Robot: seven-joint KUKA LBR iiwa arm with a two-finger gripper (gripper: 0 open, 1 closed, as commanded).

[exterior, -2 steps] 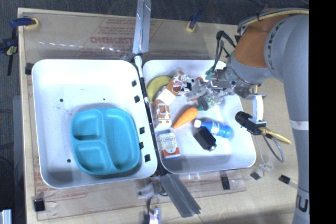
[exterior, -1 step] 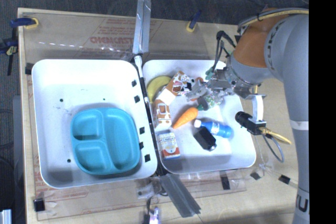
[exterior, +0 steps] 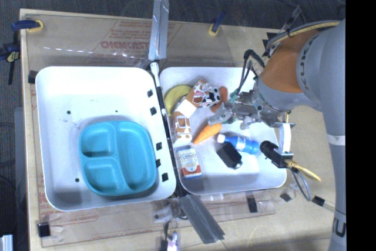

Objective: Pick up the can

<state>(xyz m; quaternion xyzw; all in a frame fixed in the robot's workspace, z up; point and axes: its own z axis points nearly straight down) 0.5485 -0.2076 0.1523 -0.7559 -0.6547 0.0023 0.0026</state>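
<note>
Gripper (exterior: 239, 111) low over the right bin (exterior: 267, 180), in its upper right part, at the end of the arm (exterior: 294, 67) reaching in from the right. Open or closed: cannot tell, since the wrist body covers the tip from above. Nothing seen held in it.

Can (exterior: 229, 156) taken to be the dark short cylinder on the floor of the same bin, lying on its side; too small to read any label, so named with some doubt. Lies from the gripper toward the bottom of the view and a little to the left, near but clearly apart. Long axis slanted, running from upper left to lower right in the view. Touching or just beside the blue bottle (exterior: 239, 143), which lies between gripper and can. Carrot (exterior: 207, 133) near the can's upper left end, a carton (exterior: 188, 161) further left by the bin wall.

Judged from this: next move a short travel down the view, past the bottle, then a descent with the jaws set across the slanted axis, not along it. Main risk: catching the bottle instead, or pushing the can so that it rolls, as a round body on its side.
</note>
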